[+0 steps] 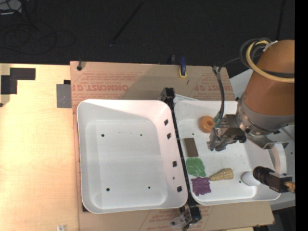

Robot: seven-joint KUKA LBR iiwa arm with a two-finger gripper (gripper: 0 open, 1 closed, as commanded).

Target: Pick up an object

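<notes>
Orange piece (206, 123), camera view: it lies in the right bin (236, 160), close to the far edge and about midway along it. It is the thing nearest the gripper (217, 142), which hangs just beside it on the side towards the near edge. Contact between the two cannot be confirmed. Whether the gripper is released or clenched cannot be told, since the tip reads as one dark mass. Nothing is seen held in it.

Step in hand, as judged: closing in on a pick, most likely the orange piece. To do it well, the gripper should be centred over the piece before descent, not brought down beside it. It should straddle the round outline, close squarely and lift straight up. The bin's far edge is close, so an approach from that side looks cramped.

Count, right bin:
- One orange piece.
- One brown block (191, 147), flat beside the left edge.
- One green piece (195, 166), just beyond the block towards the near edge.
- One purple piece (200, 186), at the near-left corner.
- One tan cone (221, 174), on its side by the near edge, well apart from the orange piece.

That makes five things, one of each.

Count, elsewhere:
- Left bin (125, 158): no things seen in it.
- Bins on the worktop (33, 153): two.
- Arm (269, 85): one.
</notes>
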